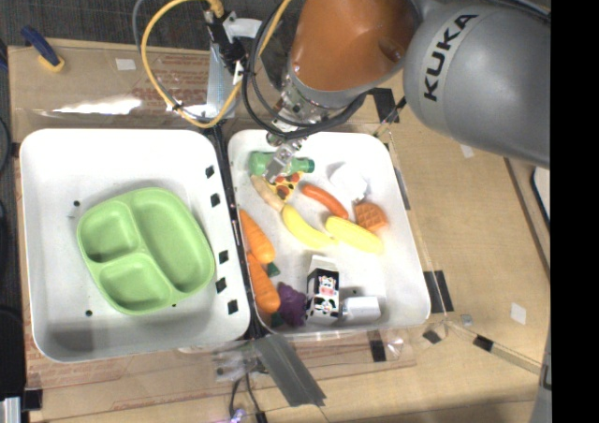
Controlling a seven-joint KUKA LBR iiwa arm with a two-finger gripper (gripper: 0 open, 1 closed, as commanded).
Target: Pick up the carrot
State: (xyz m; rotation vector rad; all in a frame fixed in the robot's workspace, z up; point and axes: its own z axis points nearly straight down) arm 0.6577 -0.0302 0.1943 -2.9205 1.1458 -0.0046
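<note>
The carrot (256, 235) is orange and lies along the left wall of the right bin (404, 253), pointing up and down the view. A second orange carrot-like piece (264, 288) lies just below it. My gripper (280, 166) hangs under the orange wrist band at the far end of the right bin, above a green item (263, 164) and a small patterned toy (285, 190). It stands clearly apart from the carrot, which is closer to the bin's front. Nothing shows in its grasp.
The right bin also holds two bananas (305, 227), a red sausage-like piece (324, 198), a white cup (348, 178), purple grapes (292, 303) and a cow-print box (323, 288). A green divided plate (143, 248) sits in the left bin (37, 178). Cables (178, 56) loop behind the bins.
</note>
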